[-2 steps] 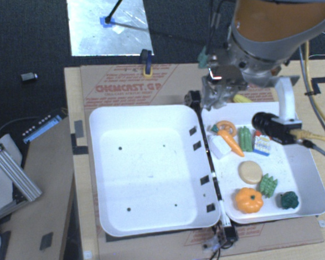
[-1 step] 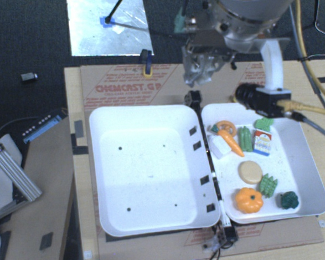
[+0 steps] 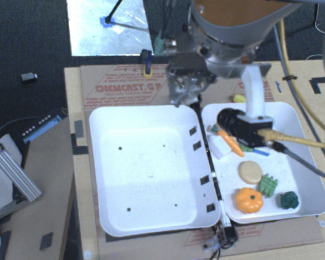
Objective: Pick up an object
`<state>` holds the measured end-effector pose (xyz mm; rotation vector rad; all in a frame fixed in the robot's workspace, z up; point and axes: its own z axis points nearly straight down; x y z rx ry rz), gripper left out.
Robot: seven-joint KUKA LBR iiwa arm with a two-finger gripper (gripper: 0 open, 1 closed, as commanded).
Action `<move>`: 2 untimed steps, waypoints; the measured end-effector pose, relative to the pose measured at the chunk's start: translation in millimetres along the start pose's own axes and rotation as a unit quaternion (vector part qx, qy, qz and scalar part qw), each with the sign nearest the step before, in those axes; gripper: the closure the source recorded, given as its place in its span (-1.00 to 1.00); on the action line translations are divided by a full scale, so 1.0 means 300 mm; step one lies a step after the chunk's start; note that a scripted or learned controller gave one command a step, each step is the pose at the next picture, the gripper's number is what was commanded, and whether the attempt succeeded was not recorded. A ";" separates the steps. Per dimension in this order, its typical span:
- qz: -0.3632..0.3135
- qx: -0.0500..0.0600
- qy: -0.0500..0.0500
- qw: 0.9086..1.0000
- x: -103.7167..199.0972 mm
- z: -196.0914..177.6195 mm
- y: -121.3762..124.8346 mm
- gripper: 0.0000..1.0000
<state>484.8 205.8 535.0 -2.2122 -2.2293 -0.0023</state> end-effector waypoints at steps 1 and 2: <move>0.002 0.000 0.000 1.000 -0.007 0.000 0.005 -1.00; 0.000 -0.002 0.000 1.000 -0.007 -0.039 0.006 1.00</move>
